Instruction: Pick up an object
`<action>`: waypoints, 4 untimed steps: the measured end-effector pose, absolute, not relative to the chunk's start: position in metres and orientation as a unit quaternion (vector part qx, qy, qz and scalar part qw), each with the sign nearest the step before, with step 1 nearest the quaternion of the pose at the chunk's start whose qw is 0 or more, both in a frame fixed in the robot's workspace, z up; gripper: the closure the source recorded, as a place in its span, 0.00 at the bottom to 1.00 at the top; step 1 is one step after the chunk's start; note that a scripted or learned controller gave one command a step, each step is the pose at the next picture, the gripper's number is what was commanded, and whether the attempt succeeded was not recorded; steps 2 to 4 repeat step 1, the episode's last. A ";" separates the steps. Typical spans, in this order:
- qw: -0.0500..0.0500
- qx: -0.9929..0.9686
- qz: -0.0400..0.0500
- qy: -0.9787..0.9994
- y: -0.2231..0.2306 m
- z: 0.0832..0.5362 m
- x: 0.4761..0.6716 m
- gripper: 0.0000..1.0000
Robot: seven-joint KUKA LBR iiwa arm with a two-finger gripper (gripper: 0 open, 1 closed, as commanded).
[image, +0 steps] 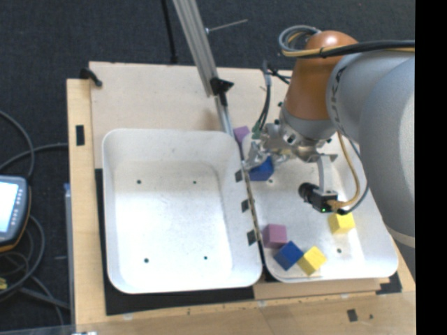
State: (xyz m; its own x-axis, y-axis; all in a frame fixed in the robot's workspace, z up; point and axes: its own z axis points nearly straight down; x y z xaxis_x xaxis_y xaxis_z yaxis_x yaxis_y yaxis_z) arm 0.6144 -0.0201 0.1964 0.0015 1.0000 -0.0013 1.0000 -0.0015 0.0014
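Blue, a small block (261, 169) sits right under the gripper (257, 153), near the far left edge of the right bin (374, 253), beside the divider where the two white bins meet. The block seems to touch the gripper's tip, but whether it is clamped or merely beneath the tool cannot be told from this slanted view. To do this step well, the arm should rise straight up, slowly, keeping clear of the bin wall. A purple block (242, 133) lies just behind the gripper. Nearer the camera lie a purple cube (275, 234), a blue cube (287, 255) and two yellow cubes (312, 259). The left bin (119, 187) holds nothing visible.
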 end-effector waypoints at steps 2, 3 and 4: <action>-0.001 0.704 0.000 0.710 0.045 0.197 0.591 1.00; -0.001 0.704 0.000 0.710 0.045 0.197 0.591 1.00; -0.001 0.704 0.000 0.710 0.045 0.197 0.591 1.00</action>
